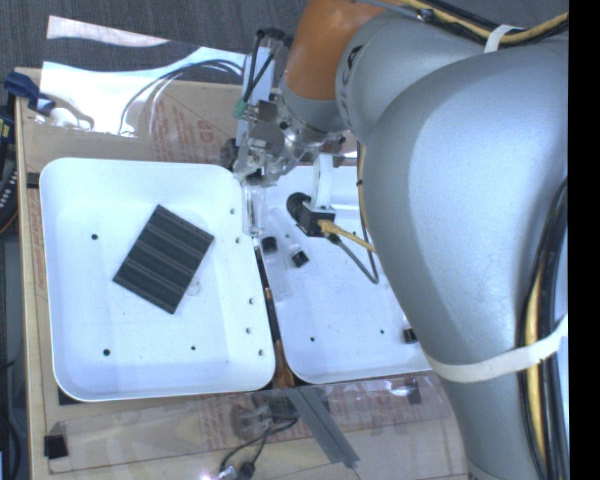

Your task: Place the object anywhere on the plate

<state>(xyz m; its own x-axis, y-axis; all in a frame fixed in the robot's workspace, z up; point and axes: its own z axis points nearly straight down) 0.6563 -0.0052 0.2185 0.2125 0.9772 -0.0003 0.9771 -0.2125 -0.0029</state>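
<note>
A dark grey ribbed plate lies flat and turned at an angle in the middle of the left white bin. My gripper hangs over the seam between the two bins, at the right bin's far left corner, well to the right of the plate. Two small dark pieces lie on the right bin's floor just below and to the right of the gripper. Nothing shows held in the gripper. The arm's large grey body hides much of the right bin.
A black round part with a yellow-tipped cable sits right of the gripper. Another small dark piece lies near the arm's edge. Cables and white sheets lie behind the bins; a metal bracket lies in front.
</note>
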